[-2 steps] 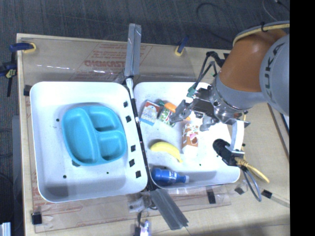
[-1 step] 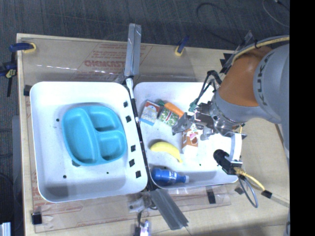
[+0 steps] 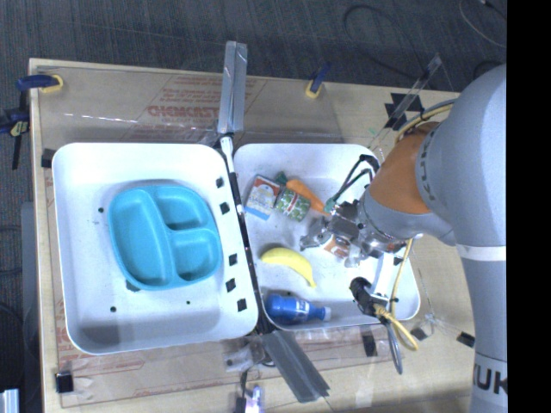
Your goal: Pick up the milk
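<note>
While the claw (image 3: 337, 237), grip unclear, hovers right, carrot (image 3: 305, 194) and banana (image 3: 288, 265) flank the milk (image 3: 261, 198).

Robotics lab: grey robot arm (image 3: 465, 170) at 3 o'clock, clamped wooden bench (image 3: 129, 101), two white bins (image 3: 77, 231), loose cables (image 3: 379, 15) at 1 o'clock.

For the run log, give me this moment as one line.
task: pick up milk | gripper: in right bin, fingers unclear | milk: untouched, top-left | also: banana, blue bottle

Grey arm (image 3: 478, 170), orange wrist band, black cables, metal hand (image 3: 337, 237)
</note>
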